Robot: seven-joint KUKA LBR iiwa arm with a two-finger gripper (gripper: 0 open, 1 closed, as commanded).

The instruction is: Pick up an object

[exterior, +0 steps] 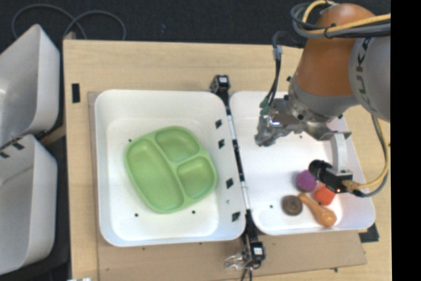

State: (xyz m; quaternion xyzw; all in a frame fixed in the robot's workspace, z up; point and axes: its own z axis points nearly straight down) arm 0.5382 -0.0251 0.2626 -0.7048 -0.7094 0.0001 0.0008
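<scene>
- Two shallow white bins are seen side by side on the wooden table, split by a divider running between them.
- The left bin is occupied by a green sectioned plate, laid flat near its centre, with three compartments.
- In the right bin, a small cluster of objects is gathered toward the near right corner: a purple piece, an orange-red piece just beside it, a brown round object and a tan wooden-looking piece lying next to it.
- The end effector is positioned over the far left part of the right bin, close to the divider and well apart from the cluster.
- How far the end effector is open cannot be told from this angle; nothing is seen held in it.
- The orange band and grey body of the arm are seen above the right bin's far side.
</scene>
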